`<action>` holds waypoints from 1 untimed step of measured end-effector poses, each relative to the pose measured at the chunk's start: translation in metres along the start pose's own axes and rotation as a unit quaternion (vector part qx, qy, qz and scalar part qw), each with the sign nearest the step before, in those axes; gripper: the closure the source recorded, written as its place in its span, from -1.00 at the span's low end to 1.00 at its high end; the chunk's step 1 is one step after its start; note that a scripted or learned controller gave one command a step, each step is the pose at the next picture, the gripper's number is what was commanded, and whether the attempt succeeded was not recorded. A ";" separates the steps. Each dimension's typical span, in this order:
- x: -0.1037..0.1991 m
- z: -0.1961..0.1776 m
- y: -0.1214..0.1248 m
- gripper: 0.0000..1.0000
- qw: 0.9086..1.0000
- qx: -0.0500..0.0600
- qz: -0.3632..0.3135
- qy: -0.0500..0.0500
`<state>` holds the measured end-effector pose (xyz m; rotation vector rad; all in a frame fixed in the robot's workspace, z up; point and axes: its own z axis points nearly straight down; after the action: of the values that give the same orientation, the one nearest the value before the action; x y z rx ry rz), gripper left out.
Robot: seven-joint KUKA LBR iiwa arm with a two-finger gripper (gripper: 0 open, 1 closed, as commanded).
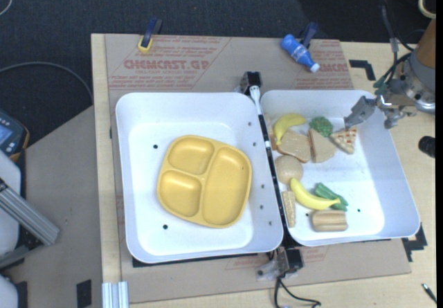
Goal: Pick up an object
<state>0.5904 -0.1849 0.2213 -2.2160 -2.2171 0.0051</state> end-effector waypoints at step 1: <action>-0.004 0.058 -0.009 -1.00 1.000 0.000 0.000 0.000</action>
<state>0.5810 -0.1883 0.1629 -2.2168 -2.2158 0.0062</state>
